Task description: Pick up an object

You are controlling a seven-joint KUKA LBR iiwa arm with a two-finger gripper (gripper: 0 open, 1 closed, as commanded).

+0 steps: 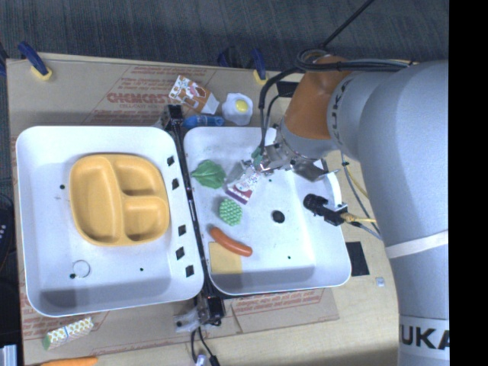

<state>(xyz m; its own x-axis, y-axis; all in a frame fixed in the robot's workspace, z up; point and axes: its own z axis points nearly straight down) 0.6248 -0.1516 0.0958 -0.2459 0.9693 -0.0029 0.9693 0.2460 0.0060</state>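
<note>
Grey KUKA arm foremost | gripper over small purple-and-white packet; opening: cannot tell | packet likely light, crinkly, slippery; pinch across its short edges

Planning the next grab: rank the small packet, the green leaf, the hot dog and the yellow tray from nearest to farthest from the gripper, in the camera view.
Measured from the gripper in the right bin:
1. Small packet, just below-left of the gripper.
2. Green leaf, further left, near the bin's left wall.
3. Hot dog, toward the bin's front.
4. Yellow tray, across in the left bin.
</note>
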